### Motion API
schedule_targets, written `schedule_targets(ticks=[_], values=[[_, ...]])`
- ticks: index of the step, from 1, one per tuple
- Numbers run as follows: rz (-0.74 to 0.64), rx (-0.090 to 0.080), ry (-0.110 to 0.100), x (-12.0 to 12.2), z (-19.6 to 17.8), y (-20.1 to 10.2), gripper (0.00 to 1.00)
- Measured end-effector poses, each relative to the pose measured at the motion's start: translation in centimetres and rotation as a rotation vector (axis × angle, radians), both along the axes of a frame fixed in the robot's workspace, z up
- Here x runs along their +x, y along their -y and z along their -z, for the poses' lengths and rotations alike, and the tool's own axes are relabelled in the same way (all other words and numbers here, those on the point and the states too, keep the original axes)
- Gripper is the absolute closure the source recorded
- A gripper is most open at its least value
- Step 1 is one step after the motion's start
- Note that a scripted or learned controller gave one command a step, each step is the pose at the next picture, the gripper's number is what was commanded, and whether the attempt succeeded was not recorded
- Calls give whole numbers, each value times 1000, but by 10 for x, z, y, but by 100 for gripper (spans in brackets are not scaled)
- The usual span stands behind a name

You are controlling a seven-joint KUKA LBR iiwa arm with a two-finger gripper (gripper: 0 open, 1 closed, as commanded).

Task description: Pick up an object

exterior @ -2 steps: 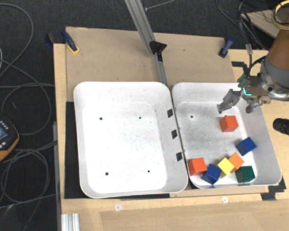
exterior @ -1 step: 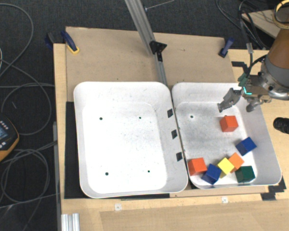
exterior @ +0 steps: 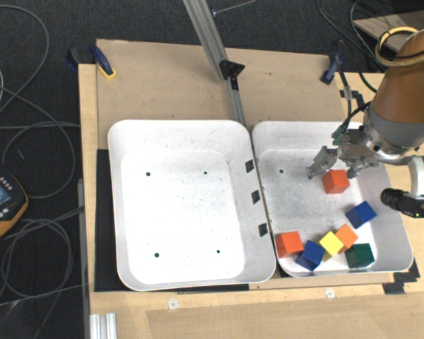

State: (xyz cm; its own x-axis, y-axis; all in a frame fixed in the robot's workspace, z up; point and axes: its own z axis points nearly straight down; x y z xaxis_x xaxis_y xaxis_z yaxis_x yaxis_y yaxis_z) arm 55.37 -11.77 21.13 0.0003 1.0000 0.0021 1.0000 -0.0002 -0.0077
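Two bins sit side by side on your bench: the left bin (exterior: 180,203) and the right bin (exterior: 290,196). Seven cubes lie in the right bin, by your count from the camera view: three orange, two blue, one yellow, one green. One orange cube (exterior: 335,181) lies apart from the rest, near the middle of that bin, just beside the gripper (exterior: 337,162). The gripper's fingers are spread apart, one prong to the left of the cube and one above it, and you can see nothing clamped between them. One blue cube (exterior: 361,213) lies alone lower right. Five cubes cluster along the near wall: an orange corner cube (exterior: 290,243), a blue one (exterior: 311,254), the yellow cube (exterior: 331,243), an orange one (exterior: 347,235) and the green cube (exterior: 360,256).
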Motion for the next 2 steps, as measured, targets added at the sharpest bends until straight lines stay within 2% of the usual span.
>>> schedule_targets(ticks=[2], values=[[1, 0, -1, -10, 109, 17, 0]])
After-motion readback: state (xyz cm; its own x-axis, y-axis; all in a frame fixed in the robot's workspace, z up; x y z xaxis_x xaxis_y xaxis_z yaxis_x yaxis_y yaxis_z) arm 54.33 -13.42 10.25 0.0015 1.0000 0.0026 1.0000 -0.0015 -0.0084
